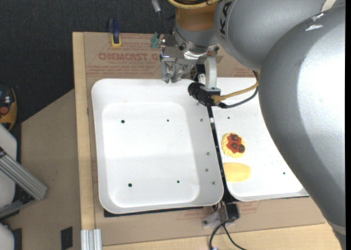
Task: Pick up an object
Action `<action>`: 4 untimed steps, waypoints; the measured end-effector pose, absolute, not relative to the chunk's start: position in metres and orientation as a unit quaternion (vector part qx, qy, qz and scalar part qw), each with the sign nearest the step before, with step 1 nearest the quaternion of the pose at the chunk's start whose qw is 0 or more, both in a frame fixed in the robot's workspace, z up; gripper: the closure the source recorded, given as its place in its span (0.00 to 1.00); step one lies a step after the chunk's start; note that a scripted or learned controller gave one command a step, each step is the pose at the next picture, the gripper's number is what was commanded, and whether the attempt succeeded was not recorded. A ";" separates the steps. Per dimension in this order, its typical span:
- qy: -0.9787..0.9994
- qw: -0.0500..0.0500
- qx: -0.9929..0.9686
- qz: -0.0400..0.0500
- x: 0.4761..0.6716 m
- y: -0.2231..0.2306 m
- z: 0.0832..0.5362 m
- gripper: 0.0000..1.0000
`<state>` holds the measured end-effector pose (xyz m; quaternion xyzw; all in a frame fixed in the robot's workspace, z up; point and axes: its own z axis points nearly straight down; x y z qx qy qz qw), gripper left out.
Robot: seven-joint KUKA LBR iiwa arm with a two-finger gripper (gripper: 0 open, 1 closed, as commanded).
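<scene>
Single grey KUKA arm with an orange band above the wrist (274,51) reached in from the right and covered most of the upper right of the view. Its two-finger metal gripper (174,73) sat over the far rim of the left shallow white plastic bin (109,101), near that bin's far right corner. Nothing was seen between the fingertips; whether they were released or clenched could not be told from this angle. A black fitting with a yellowish cable (205,94) hung just right of the gripper, over the divide between the two bins.

Task objects lay in the right shallow white bin (258,186), near its left wall and toward the near end. One was a small round pale-yellow item with dark red spots on top (233,143). Just nearer than it lay a flat plain yellow oval item (237,171). The two were close together, possibly touching. Both were well apart from the gripper.

The left bin floor showed four small dark dots (123,121). Both bins rested on a tan cardboard sheet with red printed lettering (126,56). A blue and yellow clamp (114,31) stood at the sheet's far edge, left of the gripper.
</scene>
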<state>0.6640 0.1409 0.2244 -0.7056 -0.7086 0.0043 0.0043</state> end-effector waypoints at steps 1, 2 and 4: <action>-0.710 -0.001 -0.704 -0.005 0.666 0.216 0.301 1.00; -0.708 -0.002 -0.706 -0.004 0.667 0.208 0.357 1.00; -0.707 -0.002 -0.707 -0.004 0.667 0.224 0.314 1.00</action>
